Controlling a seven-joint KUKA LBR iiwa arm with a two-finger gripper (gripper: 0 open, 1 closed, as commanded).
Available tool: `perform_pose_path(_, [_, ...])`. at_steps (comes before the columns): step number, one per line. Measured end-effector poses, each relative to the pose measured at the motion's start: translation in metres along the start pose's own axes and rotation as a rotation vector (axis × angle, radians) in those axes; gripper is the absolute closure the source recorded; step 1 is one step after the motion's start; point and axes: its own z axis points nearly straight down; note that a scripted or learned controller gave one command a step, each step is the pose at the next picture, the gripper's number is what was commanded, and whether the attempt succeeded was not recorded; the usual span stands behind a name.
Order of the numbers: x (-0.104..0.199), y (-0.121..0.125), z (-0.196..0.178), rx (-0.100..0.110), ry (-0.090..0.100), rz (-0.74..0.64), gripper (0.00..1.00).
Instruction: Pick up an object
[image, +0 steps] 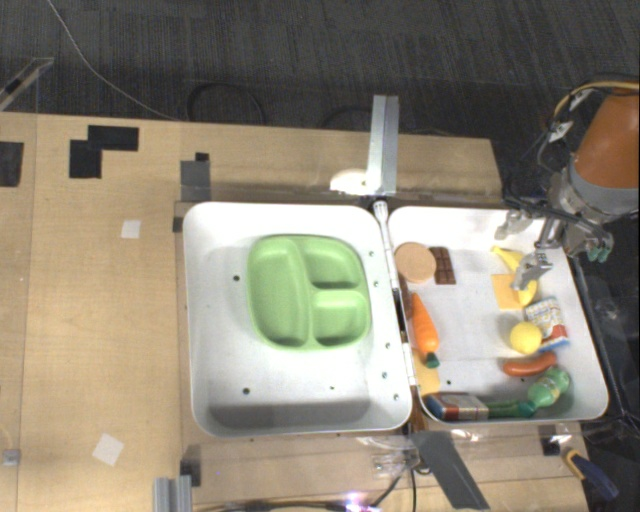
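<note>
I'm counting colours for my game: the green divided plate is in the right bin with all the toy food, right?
Not quite. The camera view shows the green divided plate in the left bin; the toy food, like the carrot, is in the right bin.

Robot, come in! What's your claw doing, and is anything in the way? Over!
Gripper low over yellow pieces in right bin. Nothing gripped. Lemon, sausage crowd close by.

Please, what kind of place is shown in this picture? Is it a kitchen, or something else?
Probably a robotics lab bench, not a kitchen. A robot arm's gripper hangs over a white bin of toy food such as a carrot and a lemon; the other bin holds a green divided tray.
</note>
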Motion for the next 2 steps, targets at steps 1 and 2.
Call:
perform_pose_path(1, [0.002,0.003,0.059,-0.003,0.007,0.093,0.00])
perform_pose_path(2, [0.063,0.004,0.058,-0.002,0.008,0.269,0.00])
